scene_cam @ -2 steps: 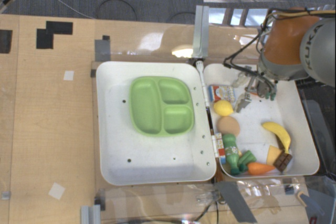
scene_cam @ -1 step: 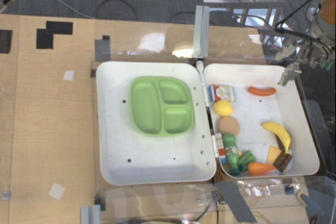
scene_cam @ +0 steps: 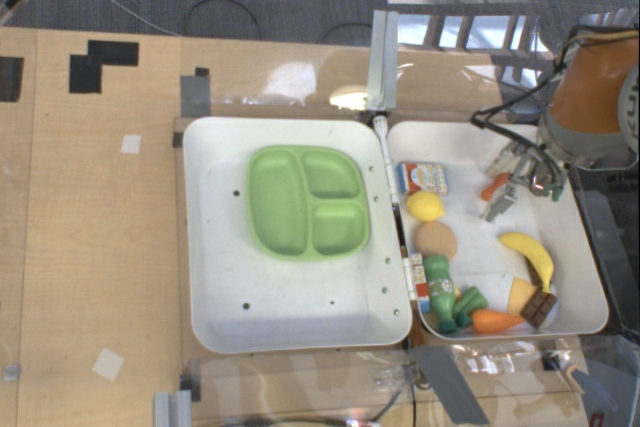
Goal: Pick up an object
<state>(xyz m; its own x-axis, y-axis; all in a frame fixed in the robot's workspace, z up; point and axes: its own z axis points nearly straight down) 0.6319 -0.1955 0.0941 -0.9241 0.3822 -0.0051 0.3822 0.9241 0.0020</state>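
1. Camera view looks down at a slant on a wooden worktop (scene_cam: 90, 245) carrying two shallow white bins side by side.
2. Left bin (scene_cam: 220, 315) holds a green divided plate (scene_cam: 305, 202) lying flat near its middle.
3. Right bin (scene_cam: 470, 140) holds a cluster of small play-food items, mostly along its left wall and near edge.
4. Down the left wall, from far to near: a small printed box (scene_cam: 424, 178), a lemon (scene_cam: 425, 206), a tan egg-shaped item (scene_cam: 435, 240), a green bottle-like item (scene_cam: 438, 277) and a green vegetable (scene_cam: 464, 305).
5. Along the near edge lie a carrot (scene_cam: 494, 321), a wedge of cheese (scene_cam: 520, 295) and a brown chocolate-like piece (scene_cam: 539, 308).
6. A banana (scene_cam: 532, 256) lies right of centre, its long axis running from upper left to lower right.
7. The grey arm with its orange band (scene_cam: 595, 100) reaches in from the right, and the end effector (scene_cam: 505, 190) hangs over the far right part of this bin.
8. I cannot tell how far the end effector is open, and nothing is plainly between its tips; an orange-red patch there may be part of the tool.
9. Judged from this layout, the banana is the nearest candidate, lying just toward the near edge and slightly right of the end effector, with bare bin floor between them.
10. A grasp across the banana's short width looks the most workable.
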